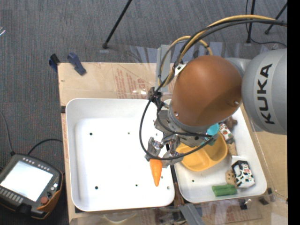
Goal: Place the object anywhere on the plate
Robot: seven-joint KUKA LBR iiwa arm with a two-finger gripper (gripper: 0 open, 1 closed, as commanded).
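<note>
An orange toy carrot (156,172) points tip-down over the right side of the left white bin (93,121). Its thick top sits between the fingers of my gripper (161,156), which is shut on it. The yellow divided plate (208,157) lies in the right bin (201,191), just right of the gripper. The arm's orange-brown wrist dome hides part of the plate. The carrot hangs left of the plate, near the wall between the two bins.
A green block (224,190), a cow-patterned object (242,174) and a cookie (229,176) lie in the right bin, beside the plate. A teal item (213,129) shows behind the plate. A teach pendant (28,184) lies on the floor at lower left.
</note>
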